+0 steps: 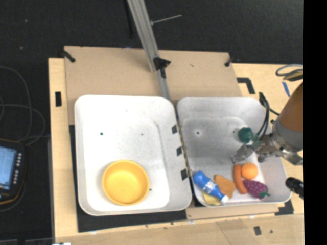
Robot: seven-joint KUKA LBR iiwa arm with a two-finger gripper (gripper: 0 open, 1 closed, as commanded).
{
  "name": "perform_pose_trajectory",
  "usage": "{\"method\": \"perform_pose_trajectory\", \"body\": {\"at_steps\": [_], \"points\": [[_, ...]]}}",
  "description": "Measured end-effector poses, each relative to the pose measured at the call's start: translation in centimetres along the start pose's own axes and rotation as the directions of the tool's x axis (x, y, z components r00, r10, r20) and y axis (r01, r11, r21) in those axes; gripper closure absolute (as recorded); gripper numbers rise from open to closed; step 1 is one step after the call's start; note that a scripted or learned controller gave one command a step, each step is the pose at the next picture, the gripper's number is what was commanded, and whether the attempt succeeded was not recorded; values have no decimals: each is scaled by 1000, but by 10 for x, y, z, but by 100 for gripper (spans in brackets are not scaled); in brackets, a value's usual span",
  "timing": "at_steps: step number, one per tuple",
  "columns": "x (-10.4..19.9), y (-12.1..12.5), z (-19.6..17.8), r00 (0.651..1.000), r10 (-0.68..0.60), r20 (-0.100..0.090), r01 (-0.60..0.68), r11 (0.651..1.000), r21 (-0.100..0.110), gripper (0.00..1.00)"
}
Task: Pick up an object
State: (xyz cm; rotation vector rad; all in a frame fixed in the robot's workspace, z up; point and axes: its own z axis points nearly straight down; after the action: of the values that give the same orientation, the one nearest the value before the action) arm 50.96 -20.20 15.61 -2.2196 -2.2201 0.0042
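My gripper [250,157] reaches in from the right over the right bin [214,116], and it is open. Its grey fingers [240,157] hang just above a small orange ball [249,171]. Nothing is held between them. Beside the ball lie an orange carrot-like piece [237,178] and a purple bunch of grapes [256,188]. Further left along the bin's near wall are a blue bottle [208,185], a tan piece [225,185] and a yellow bit [215,200]. A small dark green round object [246,134] sits just behind the gripper.
The left bin [122,116] holds a yellow bowl [125,182] in its near corner. A grey metal pole [145,29] slants down from the top to the divide between the bins. The orange-banded arm [291,116] covers the right bin's right edge.
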Motion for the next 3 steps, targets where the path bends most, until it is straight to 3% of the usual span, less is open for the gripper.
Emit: {"method": "perform_pose_trajectory", "body": {"at_steps": [1,2,3], "points": [[-1,0,51,1000,1,0,-1,1000,-2,0],[-2,2,39,1000,5,1,-5,1000,-9,100],[-14,-1,-18,1000,5,4,-5,1000,-11,100]]}}
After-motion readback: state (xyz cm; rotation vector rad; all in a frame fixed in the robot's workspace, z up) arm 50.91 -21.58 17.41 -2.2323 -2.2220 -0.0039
